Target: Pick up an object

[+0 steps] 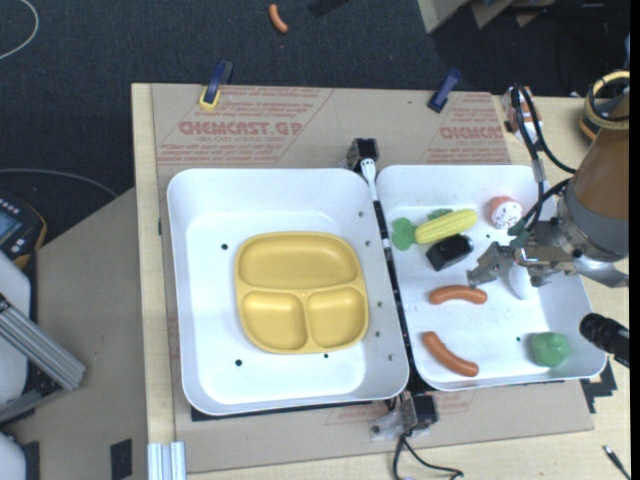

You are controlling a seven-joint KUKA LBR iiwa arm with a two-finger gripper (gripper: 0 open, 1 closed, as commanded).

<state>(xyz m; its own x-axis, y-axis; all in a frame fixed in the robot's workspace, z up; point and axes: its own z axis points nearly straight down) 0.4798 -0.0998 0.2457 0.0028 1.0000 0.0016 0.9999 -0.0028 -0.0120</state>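
Grey two-finger gripper (497, 263) hangs low inside the right shallow white bin (497, 373), fingers spread, nothing between them. Nearest candidate: orange plastic sausage (458, 295), just beside the fingertips at their 7 o'clock. Black block (448, 253) at the gripper's 10 o'clock; yellow toy corn cob (446, 226) beyond it. Second orange sausage (449, 354) at bin's 6 o'clock, green ball (549, 348) at 4 o'clock. Left bin holds a yellow compartment tray (300, 291).

Risks, as judged: sausage is round and slick, so an off-centre closure may roll it aside. Crowded neighbours could be nudged, or two items pinched together.
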